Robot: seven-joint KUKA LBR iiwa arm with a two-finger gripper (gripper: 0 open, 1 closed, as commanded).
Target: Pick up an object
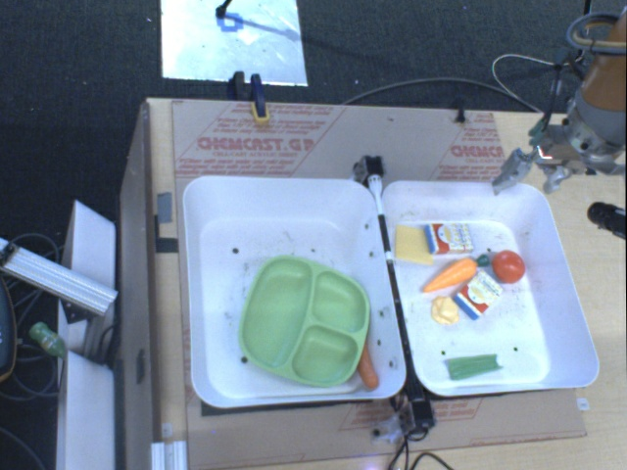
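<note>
Several toy foods crowd the right bin [558, 253] — a descent by the gripper [534, 171], prongs apart, risks nudging carrot [449, 275] against tomato [507, 265] rather than seizing either.

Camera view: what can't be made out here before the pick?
- Gripper: small and blurred at the right bin's far corner; open or shut is unclear.
- Arm: cut off by the right edge.
- Orange item in the left bin: partly hidden under the green tray; identity unclear.
- Small cartons: print too small to read.
- Yellow lump: too small to identify.
</note>
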